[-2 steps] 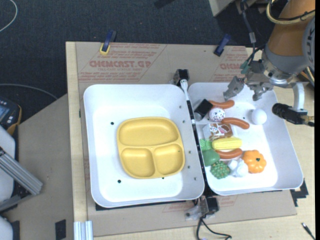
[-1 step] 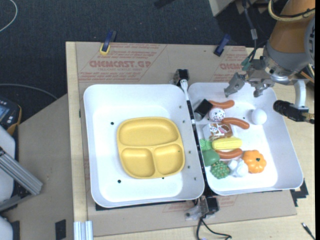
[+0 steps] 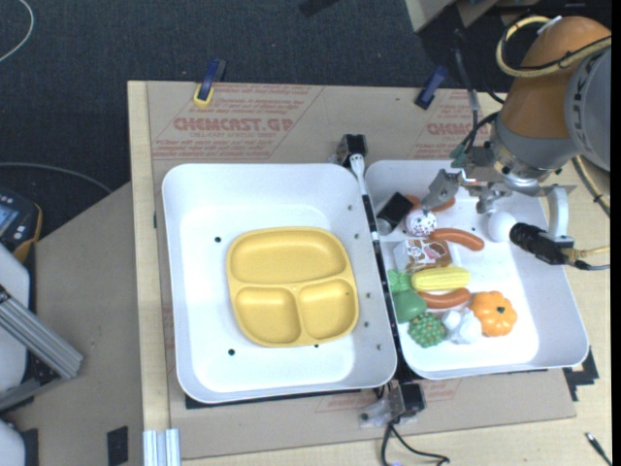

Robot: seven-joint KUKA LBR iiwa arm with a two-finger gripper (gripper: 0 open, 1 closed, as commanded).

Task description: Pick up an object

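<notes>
The right white bin (image 3: pixel 553 309) holds several toy foods: a red sausage (image 3: pixel 458 239), a yellow corn cob (image 3: pixel 441 281), an orange pumpkin (image 3: pixel 495 314), green broccoli (image 3: pixel 425 331), a white spotted piece (image 3: pixel 419 224) and a black block (image 3: pixel 393 208). My gripper (image 3: pixel 466 191) hangs over the far part of this bin, above the sausage and the spotted piece. Its fingers are spread open with nothing between them. A small red-orange piece (image 3: pixel 436 202) lies right by the left finger (image 3: pixel 447 183).
The left white bin (image 3: pixel 194 260) holds a yellow divided tray (image 3: pixel 291 284). A second sausage (image 3: pixel 446 299) and a green leafy piece (image 3: pixel 403 297) crowd the right bin's near left. A white piece (image 3: pixel 500 226) lies beside the gripper. Bare bin floor shows at the right (image 3: pixel 543 289).
</notes>
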